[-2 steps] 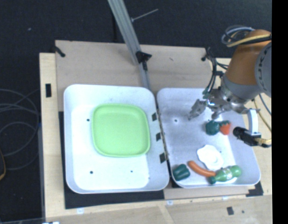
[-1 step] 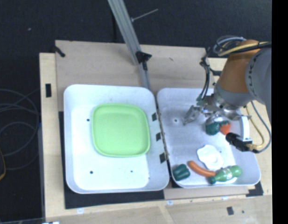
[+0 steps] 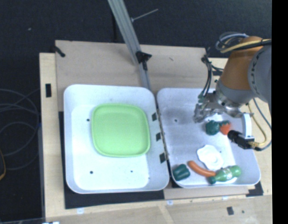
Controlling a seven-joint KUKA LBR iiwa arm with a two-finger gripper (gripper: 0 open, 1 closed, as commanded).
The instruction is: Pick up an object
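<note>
We find a green plate point(image 3: 120, 129) lying flat in the left bin point(image 3: 73, 97), and in the right bin point(image 3: 174, 99) a dark green block point(image 3: 181, 172), an orange carrot-like piece point(image 3: 200, 168), a white piece point(image 3: 210, 156) and a green bottle-shaped toy point(image 3: 227, 173) clustered near the front wall. The gripper point(image 3: 203, 110) hangs over the bin's back half with a small teal object point(image 3: 212, 128) just beside it; we cannot tell its state. We judge these small items light, stiff and rather slick, best pinched across the narrow middle.
</note>
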